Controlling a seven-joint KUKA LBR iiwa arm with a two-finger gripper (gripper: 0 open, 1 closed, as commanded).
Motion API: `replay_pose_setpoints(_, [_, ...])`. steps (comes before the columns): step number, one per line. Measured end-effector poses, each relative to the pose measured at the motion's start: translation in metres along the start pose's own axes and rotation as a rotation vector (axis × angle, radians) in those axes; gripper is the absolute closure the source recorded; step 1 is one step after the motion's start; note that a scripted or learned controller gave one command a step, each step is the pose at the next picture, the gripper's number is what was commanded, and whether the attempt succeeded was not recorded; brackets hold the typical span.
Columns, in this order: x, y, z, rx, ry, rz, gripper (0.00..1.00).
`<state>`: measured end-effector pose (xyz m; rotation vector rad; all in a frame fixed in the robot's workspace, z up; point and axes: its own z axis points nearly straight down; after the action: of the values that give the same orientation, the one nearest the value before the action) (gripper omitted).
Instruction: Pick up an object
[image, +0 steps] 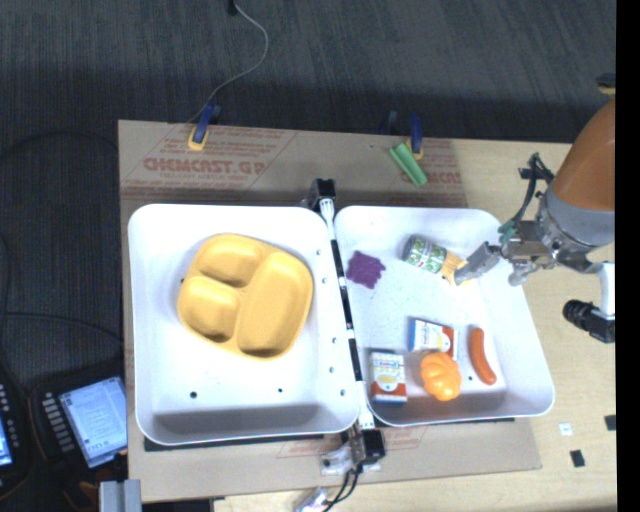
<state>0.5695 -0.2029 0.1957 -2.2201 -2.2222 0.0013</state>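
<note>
The right bin (500, 225) holds several small objects. A green and white can (425, 253) lies on its side near the back, with a purple crumpled piece (366, 268) to its left. Toward the front are a red and white carton (432, 335), a second carton (388, 376), an orange fruit (441, 375) and a red sausage (482, 357). My gripper (500, 266) hangs over the bin's right rim, just right of the can. It is open, one finger (479, 262) pointing toward the can, and nothing sits between the fingers.
A large yellow moulded tray (245, 292) takes up most of the left bin (150, 330). A green marker (408, 163) and blue clips lie on the brown board behind the bins. A black divider strip (340, 290) runs between the bins.
</note>
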Motion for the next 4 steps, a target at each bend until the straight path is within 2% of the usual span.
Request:
replay_pose_setpoints(1, [0.015,0.002,0.107,-0.007,-0.003,0.000,0.00])
replay_pose_setpoints(2, [0.064,-0.057,0.107,-0.013,-0.005,0.002,0.00])
replay_pose_setpoints(3, [0.064,-0.057,0.097,-0.014,-0.005,0.002,1.00])
replay_pose_setpoints(4, [0.146,-0.081,0.011,-0.002,0.001,-0.001,1.00])
